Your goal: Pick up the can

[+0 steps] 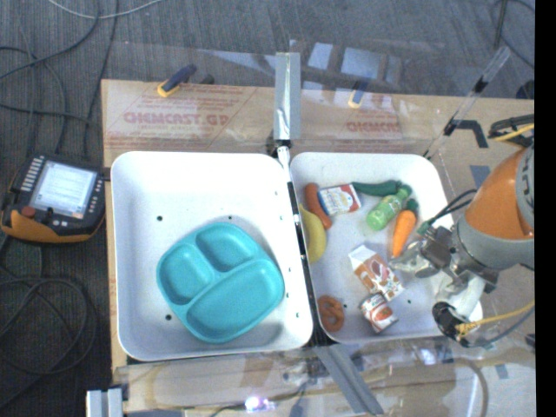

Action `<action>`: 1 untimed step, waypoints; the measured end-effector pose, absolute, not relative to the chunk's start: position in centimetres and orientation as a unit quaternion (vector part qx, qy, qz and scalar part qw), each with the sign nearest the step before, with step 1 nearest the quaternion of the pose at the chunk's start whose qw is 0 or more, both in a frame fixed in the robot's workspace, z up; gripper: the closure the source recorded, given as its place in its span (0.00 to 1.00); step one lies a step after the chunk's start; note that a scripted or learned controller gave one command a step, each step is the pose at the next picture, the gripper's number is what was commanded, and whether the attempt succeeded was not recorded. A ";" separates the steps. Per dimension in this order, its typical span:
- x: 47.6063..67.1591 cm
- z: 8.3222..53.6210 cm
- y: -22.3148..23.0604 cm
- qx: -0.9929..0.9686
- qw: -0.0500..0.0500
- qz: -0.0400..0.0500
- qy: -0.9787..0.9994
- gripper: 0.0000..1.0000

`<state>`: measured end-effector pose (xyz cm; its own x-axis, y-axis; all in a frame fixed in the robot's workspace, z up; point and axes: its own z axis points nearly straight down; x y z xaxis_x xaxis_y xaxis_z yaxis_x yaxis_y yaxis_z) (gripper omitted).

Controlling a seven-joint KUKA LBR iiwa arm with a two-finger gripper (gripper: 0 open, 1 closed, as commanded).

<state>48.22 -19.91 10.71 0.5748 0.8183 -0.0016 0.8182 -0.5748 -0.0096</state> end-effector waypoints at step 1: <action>51.5 9.0 -20.3 -0.904 0.011 -0.003 -0.428 0.00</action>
